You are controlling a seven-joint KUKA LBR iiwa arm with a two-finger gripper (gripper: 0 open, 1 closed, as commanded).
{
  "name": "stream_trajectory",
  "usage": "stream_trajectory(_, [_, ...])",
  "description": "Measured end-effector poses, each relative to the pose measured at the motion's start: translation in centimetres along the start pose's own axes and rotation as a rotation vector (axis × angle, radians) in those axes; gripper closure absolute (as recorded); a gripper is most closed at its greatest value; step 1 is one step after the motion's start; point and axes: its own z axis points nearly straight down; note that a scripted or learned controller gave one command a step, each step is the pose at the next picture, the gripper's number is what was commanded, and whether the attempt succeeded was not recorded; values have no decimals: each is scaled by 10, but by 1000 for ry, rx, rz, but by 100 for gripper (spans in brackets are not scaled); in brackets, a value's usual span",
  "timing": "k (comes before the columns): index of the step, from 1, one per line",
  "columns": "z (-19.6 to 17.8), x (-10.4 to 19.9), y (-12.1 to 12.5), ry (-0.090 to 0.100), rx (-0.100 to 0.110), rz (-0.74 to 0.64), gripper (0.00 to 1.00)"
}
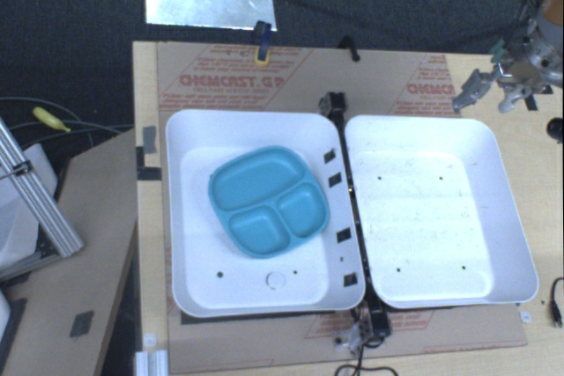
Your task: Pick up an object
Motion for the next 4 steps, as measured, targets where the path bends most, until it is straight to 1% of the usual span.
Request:
stream_trajectory(1, [100,-21,-28,2,9,4,0])
stream_trajectory(2, [99,114,19,7,-3,-14,0])
stream_trajectory(3, [152,78,6,0,4,4,0])
stream_trajectory(4, [96,214,18,6,-6,-13,0])
